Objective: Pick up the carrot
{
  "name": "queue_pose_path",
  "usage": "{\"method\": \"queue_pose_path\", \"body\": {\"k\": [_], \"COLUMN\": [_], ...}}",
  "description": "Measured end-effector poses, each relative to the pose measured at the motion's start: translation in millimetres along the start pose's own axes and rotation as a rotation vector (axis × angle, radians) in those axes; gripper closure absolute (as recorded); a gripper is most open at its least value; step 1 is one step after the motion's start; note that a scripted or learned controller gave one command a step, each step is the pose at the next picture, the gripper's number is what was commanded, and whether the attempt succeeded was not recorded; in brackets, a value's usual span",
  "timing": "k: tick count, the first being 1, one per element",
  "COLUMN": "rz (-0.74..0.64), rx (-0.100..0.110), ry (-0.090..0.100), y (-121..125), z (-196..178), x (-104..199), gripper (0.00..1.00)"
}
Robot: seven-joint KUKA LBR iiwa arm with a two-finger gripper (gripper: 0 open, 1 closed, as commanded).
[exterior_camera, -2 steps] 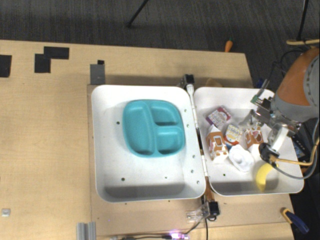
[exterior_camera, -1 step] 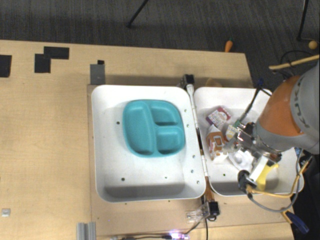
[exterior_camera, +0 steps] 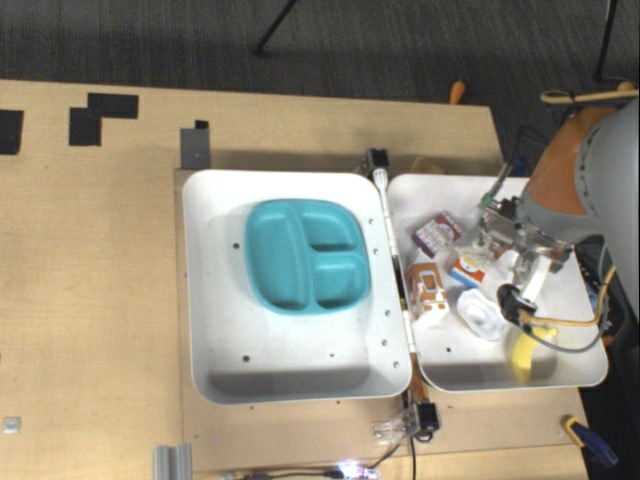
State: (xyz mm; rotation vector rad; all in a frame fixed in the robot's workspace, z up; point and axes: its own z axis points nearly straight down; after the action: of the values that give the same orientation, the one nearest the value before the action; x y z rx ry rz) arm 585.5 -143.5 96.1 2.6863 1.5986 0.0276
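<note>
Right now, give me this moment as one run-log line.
arm: over right bin | hand: above clutter, grip unclear | carrot: not identified | yellow item: near front edge | teal tray: left bin

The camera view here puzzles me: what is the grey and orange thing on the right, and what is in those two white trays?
One camera looks down at a slant on a wooden bench. The grey and orange shape is a robot arm reaching in from the right; its gripper hangs over the right bin, among small items: a purple packet, a brown packet, a white object and a yellow one. The left bin holds a teal divided plate. I cannot tell whether anything is held.
</note>
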Motion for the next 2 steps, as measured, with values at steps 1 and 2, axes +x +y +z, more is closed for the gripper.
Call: {"method": "queue_pose_path", "body": {"k": [1,2], "rz": [0.359,0.791], "rx": [-0.012,0.004], "ry": [0.007,0.003], "y": [-66,-14], "z": [-2,1], "x": [-12,0], "gripper": [0.0,0.0]}}
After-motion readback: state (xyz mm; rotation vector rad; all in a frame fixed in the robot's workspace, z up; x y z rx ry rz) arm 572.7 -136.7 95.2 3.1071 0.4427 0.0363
